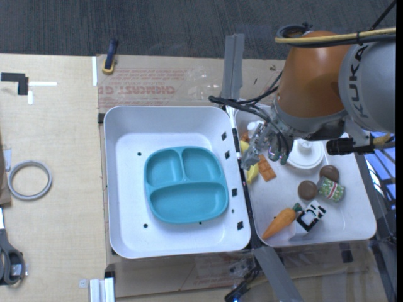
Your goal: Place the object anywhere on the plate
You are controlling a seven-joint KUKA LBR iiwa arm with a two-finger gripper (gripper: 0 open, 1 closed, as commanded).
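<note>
As I look down on the bench, the teal three-compartment plastic plate sits bare in the left white bin, centre frame. Right of it, my metal two-finger gripper hangs low at the right white bin's upper-left corner above a yellow piece. An orange toy carrot lies lower right.

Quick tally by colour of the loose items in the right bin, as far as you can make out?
Orange: 2, toy carrot, small orange block
Yellow: 1, yellow piece
Brown: 2, round balls
Green: 1, patterned can
Black-and-white: 1, block
White: 1, round cup
Total: 8
</note>
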